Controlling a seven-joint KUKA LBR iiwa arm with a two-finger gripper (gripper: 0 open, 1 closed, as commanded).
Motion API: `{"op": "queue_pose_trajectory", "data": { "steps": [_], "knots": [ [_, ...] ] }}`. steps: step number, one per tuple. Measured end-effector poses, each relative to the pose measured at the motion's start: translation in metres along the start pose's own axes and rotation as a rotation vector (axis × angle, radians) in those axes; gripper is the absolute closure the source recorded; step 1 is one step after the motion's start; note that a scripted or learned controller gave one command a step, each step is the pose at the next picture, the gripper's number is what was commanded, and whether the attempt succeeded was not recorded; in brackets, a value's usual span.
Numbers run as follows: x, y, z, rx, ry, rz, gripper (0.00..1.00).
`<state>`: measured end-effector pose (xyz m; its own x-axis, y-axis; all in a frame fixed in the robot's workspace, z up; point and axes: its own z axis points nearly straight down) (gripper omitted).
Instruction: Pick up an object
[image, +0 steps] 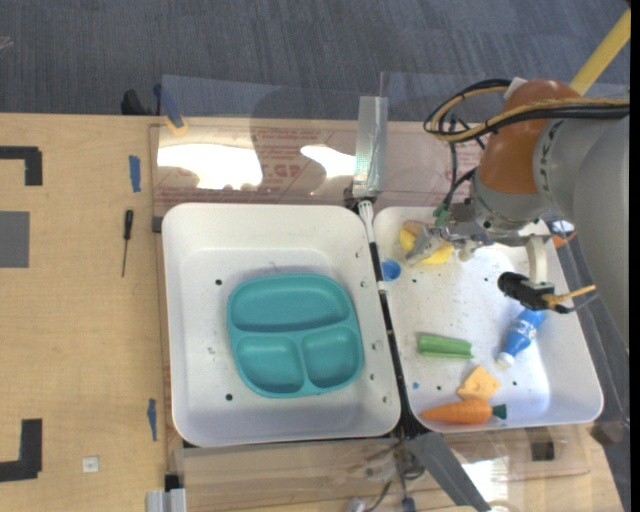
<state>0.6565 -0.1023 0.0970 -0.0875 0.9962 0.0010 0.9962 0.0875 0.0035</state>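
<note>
- The jaws (440, 238) sit low in the right bin (560, 400), directly over a yellow object (425, 247) at its back left corner; whether they are wide or closed cannot be told.
- Risk, as a judgement: so close to the bin wall, they may jam against the wall or push the yellow object aside.
- No readable writing; the blue tube (518, 335) lies away to their right.

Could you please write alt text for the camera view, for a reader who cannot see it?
The arm's end effector hovers at a yellow item in the right bin, which also holds a carrot and blue tube. The left bin holds a teal tray.
</note>
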Motion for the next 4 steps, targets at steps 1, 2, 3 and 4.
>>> {"op": "queue_pose_trajectory", "data": {
  "steps": [1, 2, 3, 4],
  "knots": [
    [0.002, 0.009, -0.004, 0.008, -0.002, -0.073, 0.0],
    [0.003, 0.009, 0.006, 0.011, 0.002, 0.026, 0.0],
    [-0.017, -0.105, 0.009, 0.001, -0.003, 0.169, 0.0],
    [0.018, -0.172, 0.008, -0.005, -0.002, -0.037, 0.0]
  ]
}}
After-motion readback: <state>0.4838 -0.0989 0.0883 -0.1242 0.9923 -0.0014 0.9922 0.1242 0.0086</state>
